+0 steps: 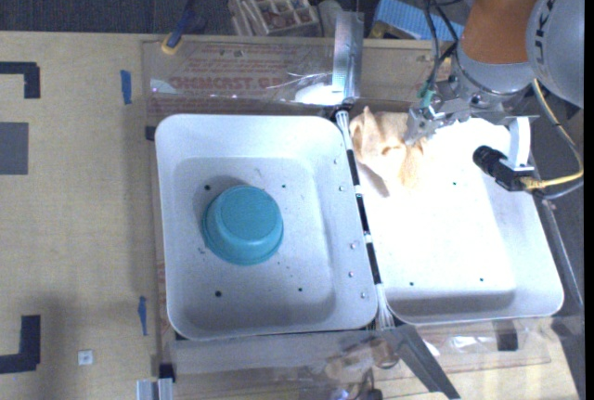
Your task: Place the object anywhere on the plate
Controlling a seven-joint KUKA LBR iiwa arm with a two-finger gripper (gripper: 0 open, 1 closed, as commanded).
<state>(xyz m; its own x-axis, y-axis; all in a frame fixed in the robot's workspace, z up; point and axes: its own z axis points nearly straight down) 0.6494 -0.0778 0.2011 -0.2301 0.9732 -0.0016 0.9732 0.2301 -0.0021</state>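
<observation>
Nearest you, the left bin [176, 148] carries a blue plate [243, 224] lying upside down a little left of its middle, well apart from the arm. Look to the right bin [520, 296]: a pale orange cloth [388, 149] lies crumpled in its far left corner, against the wall shared with the other bin. You'll find the gripper [418, 127] at that cloth's right edge with its fingers drawn narrow, seemingly pinching a fold, though you cannot tell for certain that they grip it.
</observation>
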